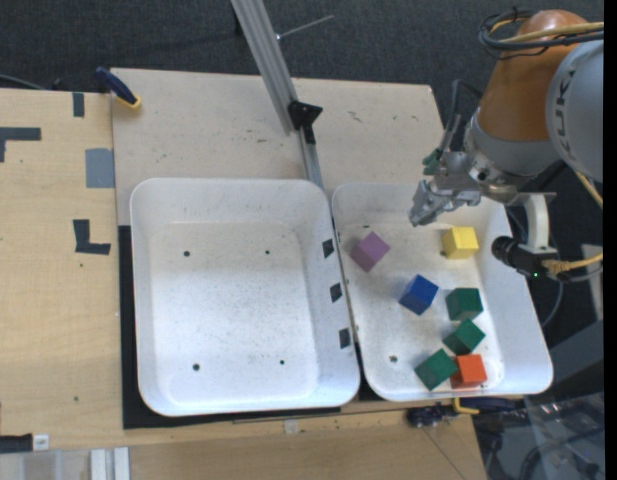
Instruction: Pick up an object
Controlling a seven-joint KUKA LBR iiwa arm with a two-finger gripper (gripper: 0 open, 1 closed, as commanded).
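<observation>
Bench [228, 128] bears two white bins [228, 288], dark floor behind.

Arm: you see it reaching in from the right side, grey, with the orange band above the wrist.
Wrist: bent down and toward the left.
Gripper [428, 208]: low, pointing down, at the far right.

Light wooden bench [218, 118] is carrying two white bins side by side on a black mat [128, 368]: left bin [148, 208], right bin [523, 353]; a blue-yellow clamp [118, 87] is lying near the back-left corner.
</observation>
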